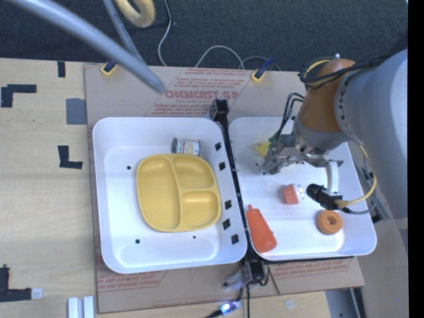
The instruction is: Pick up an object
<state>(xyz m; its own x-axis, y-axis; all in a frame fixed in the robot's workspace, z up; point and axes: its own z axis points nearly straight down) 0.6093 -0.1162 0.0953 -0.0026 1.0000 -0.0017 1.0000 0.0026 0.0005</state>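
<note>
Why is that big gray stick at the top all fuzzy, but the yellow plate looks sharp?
In the camera view, the gray bar sits close to the lens, so it blurs out of focus; the yellow plate lies at the focused depth, crisp, with soft shadowing in its compartments; the left bin looks bright white with even light, no strong glare.

Wooden bench [40,197] under cardboard sheet [192,91] (two white bins [106,197] atop)

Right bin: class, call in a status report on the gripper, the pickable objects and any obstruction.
Gripper low over right bin's upper left, beside yellow piece. Orange carrot, ring, small red block lie loose. Nothing blocking them.
</note>
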